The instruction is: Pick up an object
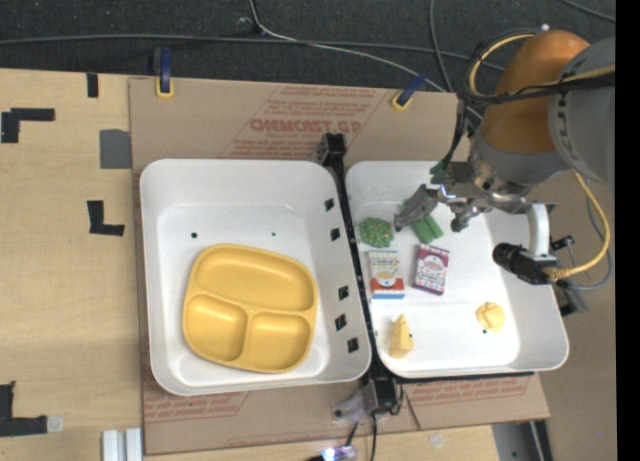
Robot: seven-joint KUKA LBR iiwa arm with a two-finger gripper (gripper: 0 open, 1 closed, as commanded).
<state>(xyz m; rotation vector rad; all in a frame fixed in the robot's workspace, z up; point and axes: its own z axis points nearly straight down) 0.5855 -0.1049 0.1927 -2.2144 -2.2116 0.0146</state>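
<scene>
In the left bin (pixel 160 199) 1 divided tray (pixel 250 307) is placed. In the right bin (pixel 530 349), 2 small boxes (pixel 386 274) (pixel 431 270) are laid side by side, with 2 small items (pixel 400 336) (pixel 489 316) in front.

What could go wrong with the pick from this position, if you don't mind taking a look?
1. The gripper sits over a tight cluster: the green object, the purple card pack and the red and white pack lie close together, so it might nudge or catch a neighbour.
2. The green object lies near the divider between the bins, so a finger could strike that wall.
3. The flat packs may slip from a two-finger grasp.
</scene>
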